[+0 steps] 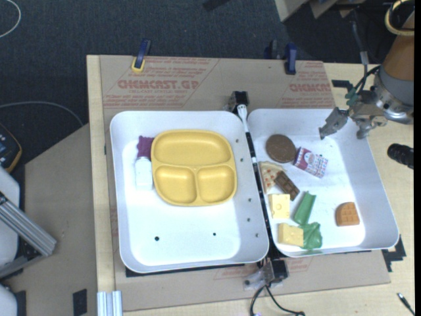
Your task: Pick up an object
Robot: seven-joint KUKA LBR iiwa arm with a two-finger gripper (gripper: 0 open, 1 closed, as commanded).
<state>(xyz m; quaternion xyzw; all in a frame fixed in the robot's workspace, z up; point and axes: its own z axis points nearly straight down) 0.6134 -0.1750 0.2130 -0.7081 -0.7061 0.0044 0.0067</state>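
My gripper (346,125) hangs over the far right part of the right bin (368,170), fingers spread open and nothing between them. Below and to its left lie a round brown cookie (281,148) and a small red-and-white packet (311,162). Farther toward the front are a pizza slice (268,173), a dark brown bar (287,184), two yellow cheese blocks (280,206) (289,234), green pieces (305,209) and an orange-brown biscuit (346,214).
The left bin (131,236) holds a yellow three-compartment plate (193,166), with a purple item (144,146) and a white bottle (143,173) at its left. Clamps (139,56) (290,58) grip the board's far edge. A black divider (248,151) runs between the bins.
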